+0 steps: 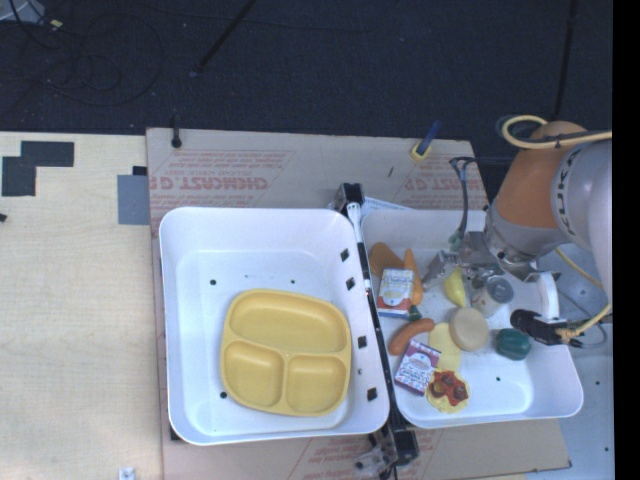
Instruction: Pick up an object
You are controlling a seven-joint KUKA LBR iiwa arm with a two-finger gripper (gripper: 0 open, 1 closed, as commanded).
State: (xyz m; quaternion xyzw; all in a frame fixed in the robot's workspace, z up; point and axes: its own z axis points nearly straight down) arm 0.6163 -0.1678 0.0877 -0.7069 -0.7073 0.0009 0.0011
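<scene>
My gripper hangs low over the back of the right bin, below the grey arm's orange band. A small yellow fruit-shaped piece lies right beside it, touching or nearly so; I see nothing held. Close by in the same bin are a tan round disc, a green lump, a pale yellow block, an orange-brown sausage, a small carton with a red label, an orange piece, a red-and-white packet and a yellow piece with red spots.
The left bin holds a yellow divided plate. A black clamp strip runs along the seam between the two bins. Both bins rest on a cardboard sheet. A blue-and-yellow clip sits at its far edge.
</scene>
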